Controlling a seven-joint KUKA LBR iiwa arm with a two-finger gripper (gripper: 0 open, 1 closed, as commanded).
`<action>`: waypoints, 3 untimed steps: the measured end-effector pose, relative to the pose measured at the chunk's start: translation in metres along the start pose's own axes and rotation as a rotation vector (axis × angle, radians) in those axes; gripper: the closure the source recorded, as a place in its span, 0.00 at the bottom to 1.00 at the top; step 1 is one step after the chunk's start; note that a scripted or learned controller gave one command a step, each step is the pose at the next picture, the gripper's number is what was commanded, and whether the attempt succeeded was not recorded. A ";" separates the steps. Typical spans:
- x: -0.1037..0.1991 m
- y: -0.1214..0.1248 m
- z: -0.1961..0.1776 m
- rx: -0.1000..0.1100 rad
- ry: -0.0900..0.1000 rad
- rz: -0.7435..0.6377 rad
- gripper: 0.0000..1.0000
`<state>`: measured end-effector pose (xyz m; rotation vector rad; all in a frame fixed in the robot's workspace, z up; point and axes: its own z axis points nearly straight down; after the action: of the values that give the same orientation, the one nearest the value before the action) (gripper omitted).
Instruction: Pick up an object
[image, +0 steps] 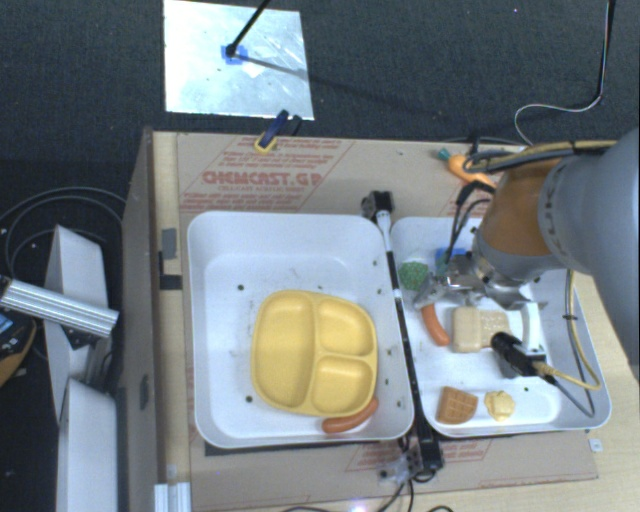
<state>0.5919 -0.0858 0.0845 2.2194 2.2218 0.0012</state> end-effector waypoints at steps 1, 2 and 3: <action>-0.003 -0.029 0.000 0.001 0.000 0.000 0.00; -0.005 -0.058 0.000 0.002 0.001 0.000 0.00; -0.004 -0.037 0.000 0.000 0.000 -0.002 0.00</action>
<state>0.5550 -0.0901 0.0843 2.2178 2.2236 0.0018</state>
